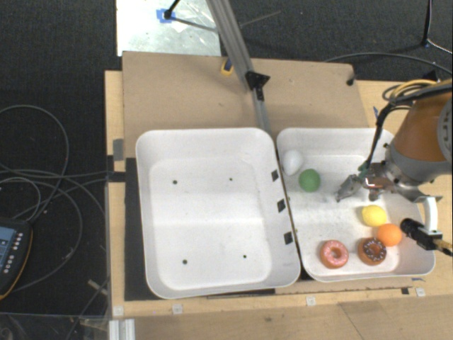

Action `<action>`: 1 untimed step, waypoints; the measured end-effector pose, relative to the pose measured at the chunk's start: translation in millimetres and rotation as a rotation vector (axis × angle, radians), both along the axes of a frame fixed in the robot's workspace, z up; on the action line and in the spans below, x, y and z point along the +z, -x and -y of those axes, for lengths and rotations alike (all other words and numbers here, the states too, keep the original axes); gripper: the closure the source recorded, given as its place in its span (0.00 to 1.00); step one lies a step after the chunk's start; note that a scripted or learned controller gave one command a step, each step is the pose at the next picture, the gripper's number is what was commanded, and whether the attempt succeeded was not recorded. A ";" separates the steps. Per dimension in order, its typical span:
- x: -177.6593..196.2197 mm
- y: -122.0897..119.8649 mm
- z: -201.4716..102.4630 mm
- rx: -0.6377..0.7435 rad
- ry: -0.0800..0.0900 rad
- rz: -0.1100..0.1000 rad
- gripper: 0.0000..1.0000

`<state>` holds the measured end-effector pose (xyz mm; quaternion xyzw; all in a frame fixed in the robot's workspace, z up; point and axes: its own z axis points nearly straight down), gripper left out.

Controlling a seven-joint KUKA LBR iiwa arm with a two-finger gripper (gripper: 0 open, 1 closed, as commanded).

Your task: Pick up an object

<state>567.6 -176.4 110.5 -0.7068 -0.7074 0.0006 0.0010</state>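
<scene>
Gripper [352, 188] hangs released and empty; your closest pick, the lemon [374, 214], sits just right and nearer, the green ball [309, 180] left.

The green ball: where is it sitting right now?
The green ball lies in the right bin, near its left wall, just below a white object and left of the end effector.

text: none legible | labels: none | numbers: none | handheld unit [13, 250] at left edge: screen too small to read
</scene>
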 end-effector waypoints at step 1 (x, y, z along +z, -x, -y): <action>-20.6 -0.4 -0.3 0.000 0.001 0.002 0.00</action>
